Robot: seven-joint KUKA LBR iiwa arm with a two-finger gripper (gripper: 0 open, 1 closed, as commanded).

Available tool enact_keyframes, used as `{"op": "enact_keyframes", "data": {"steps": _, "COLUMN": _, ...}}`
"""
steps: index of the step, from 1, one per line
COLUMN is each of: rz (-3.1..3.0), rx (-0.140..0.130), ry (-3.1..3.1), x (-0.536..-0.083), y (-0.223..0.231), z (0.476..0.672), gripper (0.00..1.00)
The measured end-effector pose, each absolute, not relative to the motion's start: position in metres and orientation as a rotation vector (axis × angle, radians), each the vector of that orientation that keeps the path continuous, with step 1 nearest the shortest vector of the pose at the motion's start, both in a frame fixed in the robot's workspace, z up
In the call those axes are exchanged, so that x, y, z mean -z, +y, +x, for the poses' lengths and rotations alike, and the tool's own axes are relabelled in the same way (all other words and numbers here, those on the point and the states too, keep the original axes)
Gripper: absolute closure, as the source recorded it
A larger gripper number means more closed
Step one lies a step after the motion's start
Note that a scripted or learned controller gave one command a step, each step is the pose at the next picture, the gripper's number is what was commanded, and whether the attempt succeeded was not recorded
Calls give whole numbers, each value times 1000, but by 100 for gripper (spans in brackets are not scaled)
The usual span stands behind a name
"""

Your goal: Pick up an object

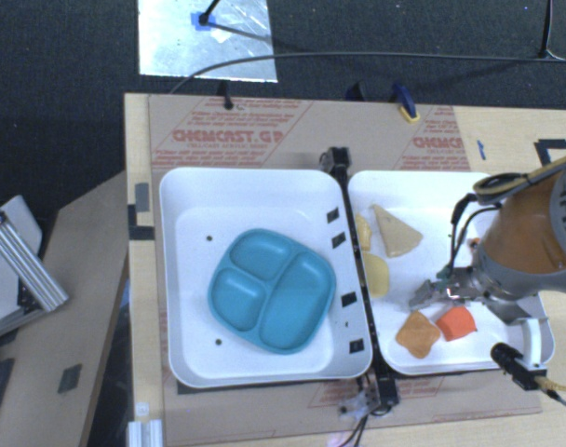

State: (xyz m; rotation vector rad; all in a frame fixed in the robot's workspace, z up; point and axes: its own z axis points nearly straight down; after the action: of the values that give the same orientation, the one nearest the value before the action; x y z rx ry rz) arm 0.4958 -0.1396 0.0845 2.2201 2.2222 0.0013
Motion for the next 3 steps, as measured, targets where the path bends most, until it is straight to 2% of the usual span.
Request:
{"op": "enact_keyframes", "data": {"steps": 1, "rz": 2220, "rx": -6, "ry": 2222, "x": -96, "y": -139, "z": 497, "gripper": 100}}
{"op": "enact_keyframes", "data": {"steps": 3, "rz": 2212, "rx": -6, "ry": 2220, "x": -206, "y": -155, "z": 493, "gripper": 100}}
